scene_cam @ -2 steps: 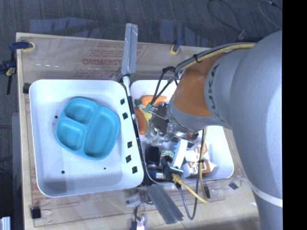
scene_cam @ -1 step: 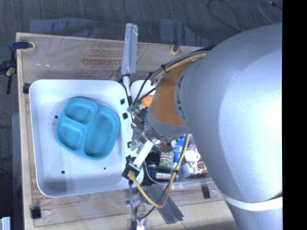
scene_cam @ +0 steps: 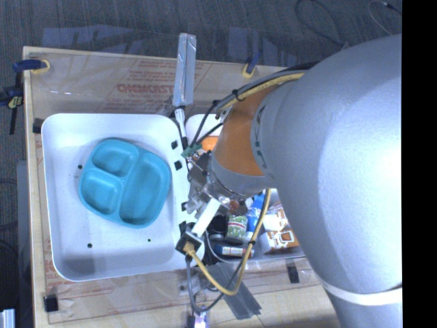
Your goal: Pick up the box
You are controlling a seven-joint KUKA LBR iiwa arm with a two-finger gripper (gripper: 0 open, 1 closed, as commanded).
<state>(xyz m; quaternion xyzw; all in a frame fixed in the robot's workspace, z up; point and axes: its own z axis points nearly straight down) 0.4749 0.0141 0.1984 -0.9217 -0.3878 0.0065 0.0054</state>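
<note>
The grey arm with its orange band (scene_cam: 235, 145) reaches down into the right bin (scene_cam: 198, 125) and covers most of it. The gripper (scene_cam: 220, 232) sits low among the clutter near the bin's front. A box (scene_cam: 281, 236) with orange and white print lies at the right of the clutter, partly under the arm. It lies to the right of the gripper, apart from it. The arm's bulk hides much of the right bin's contents.
A blue divided plate (scene_cam: 126, 181) lies in the left bin (scene_cam: 61, 203). A blue bottle (scene_cam: 254, 214) and a small green-labelled can (scene_cam: 237, 225) lie beside the gripper. An orange object (scene_cam: 210, 143) shows at the right bin's back. Cables hang past the bench front.
</note>
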